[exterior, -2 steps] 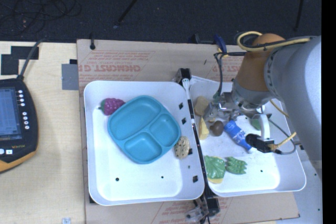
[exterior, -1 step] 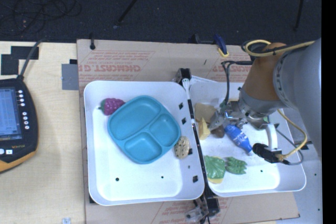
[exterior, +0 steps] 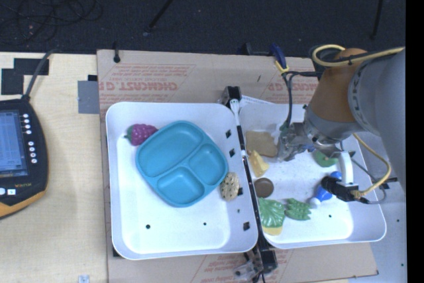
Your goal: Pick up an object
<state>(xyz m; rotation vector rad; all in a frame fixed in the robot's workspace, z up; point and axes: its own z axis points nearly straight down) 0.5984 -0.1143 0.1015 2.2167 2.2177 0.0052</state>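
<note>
My gripper (exterior: 289, 144) is down low in the right bin (exterior: 371, 228), near its back middle. Its tip is just right of a tan block (exterior: 260, 142) and a yellow wedge (exterior: 256, 161). A small green piece (exterior: 324, 158) pokes out from under the wrist on the right. Nothing can be seen held. Toward the front of this bin lie a brown round piece (exterior: 264, 187), a green leafy toy (exterior: 271, 213), a second green leafy piece (exterior: 299, 209) and a small blue piece (exterior: 322, 195).
The left bin (exterior: 126, 222) holds a blue divided plate (exterior: 181, 162), a purple grape bunch (exterior: 140, 134) at its back left and a speckled cookie-like piece (exterior: 230, 186) by the divider. A handheld control pendant (exterior: 16, 152) lies on the bench at far left.
</note>
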